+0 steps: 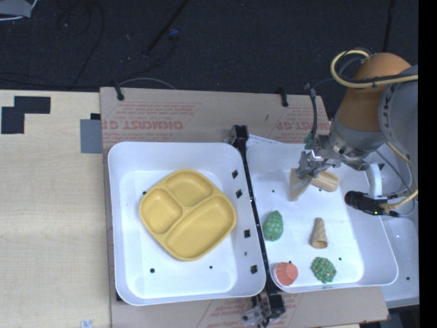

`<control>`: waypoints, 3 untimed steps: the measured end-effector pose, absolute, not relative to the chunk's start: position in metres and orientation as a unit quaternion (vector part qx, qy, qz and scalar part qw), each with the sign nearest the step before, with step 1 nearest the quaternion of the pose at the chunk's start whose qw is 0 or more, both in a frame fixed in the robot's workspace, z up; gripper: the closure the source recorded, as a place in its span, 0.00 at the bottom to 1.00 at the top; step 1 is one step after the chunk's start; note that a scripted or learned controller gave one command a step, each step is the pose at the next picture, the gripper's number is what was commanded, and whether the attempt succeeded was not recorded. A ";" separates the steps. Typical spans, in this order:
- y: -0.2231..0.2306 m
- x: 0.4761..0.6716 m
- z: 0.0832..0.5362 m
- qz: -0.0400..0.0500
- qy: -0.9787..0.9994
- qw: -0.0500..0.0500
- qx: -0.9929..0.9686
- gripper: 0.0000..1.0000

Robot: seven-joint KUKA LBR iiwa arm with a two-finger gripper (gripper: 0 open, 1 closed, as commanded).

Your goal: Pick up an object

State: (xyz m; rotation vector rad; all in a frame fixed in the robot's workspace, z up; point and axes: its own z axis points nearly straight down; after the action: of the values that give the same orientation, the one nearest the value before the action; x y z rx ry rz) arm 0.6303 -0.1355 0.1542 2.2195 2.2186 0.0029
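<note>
A tan wedge-shaped piece [298, 185] sits in the upper part of the right bin [369, 251], and a second pale tan piece [327, 181] lies just beside it on its right. The jaws [313, 164] hang directly above these two pieces, at or near their upper ends; whether they are open, closed or touching either piece cannot be told from this slanting view. Lower in the same bin lie a green rounded object [273, 225], a small tan cone [319, 233], a green knobbly object [323, 269] and a red-orange round object [286, 273] near the bin's front left corner. The left bin [130, 251] on the worktop holds a yellow divided plate [188, 214], well apart from the arm [372, 101].
</note>
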 end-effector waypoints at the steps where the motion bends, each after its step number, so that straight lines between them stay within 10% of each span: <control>1: -0.137 0.631 0.207 0.001 0.707 0.001 0.707 1.00; 3: -0.040 0.599 0.225 -0.001 0.708 -0.002 0.706 1.00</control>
State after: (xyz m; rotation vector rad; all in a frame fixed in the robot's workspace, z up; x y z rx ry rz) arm 0.5992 -0.0397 0.2254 2.2196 2.2282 -0.0034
